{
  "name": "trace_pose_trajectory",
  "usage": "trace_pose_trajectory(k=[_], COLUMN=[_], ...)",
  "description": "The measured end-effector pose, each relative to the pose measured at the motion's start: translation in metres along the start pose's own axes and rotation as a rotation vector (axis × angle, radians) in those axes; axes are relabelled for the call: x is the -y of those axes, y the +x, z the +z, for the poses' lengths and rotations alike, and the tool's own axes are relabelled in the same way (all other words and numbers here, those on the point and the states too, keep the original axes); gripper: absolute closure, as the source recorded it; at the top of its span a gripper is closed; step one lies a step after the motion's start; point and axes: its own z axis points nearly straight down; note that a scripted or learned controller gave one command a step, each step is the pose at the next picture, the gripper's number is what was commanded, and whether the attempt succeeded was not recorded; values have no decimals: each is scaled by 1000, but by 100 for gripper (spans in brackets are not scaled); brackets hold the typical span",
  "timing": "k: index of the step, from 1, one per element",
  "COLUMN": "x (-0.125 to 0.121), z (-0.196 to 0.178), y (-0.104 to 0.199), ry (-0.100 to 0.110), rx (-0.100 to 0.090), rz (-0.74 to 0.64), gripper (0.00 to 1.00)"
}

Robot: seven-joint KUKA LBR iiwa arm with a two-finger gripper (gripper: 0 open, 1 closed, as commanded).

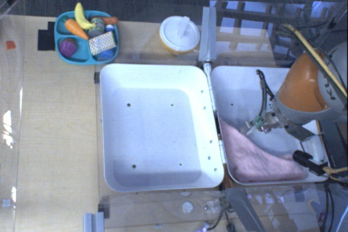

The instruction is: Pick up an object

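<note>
A pink cloth [255, 156] lies crumpled along the front of the right bin [239, 92]. The arm, grey with an orange band [302, 87], reaches into this bin from the right. Its gripper [260, 124] hangs low just above the cloth's upper edge, near the bin's middle. The wrist and cables hide the fingertips, and no object shows between them.
The left bin [155, 122] sits beside the right one, divided by a shared rim. A blue tray [86, 36] with toy food stands at the back left. A white lidded bowl [179, 33] rests behind the bins. A metal frame [261, 24] rises at the back right.
</note>
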Motion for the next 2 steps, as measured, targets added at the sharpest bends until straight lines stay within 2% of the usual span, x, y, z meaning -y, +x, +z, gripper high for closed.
trace_pose_trajectory(k=[1, 2], x=[-29, 27], z=[-34, 0], y=[-9, -24], ry=[13, 2], rx=[-5, 1], rz=[68, -42], gripper=[0, 0])
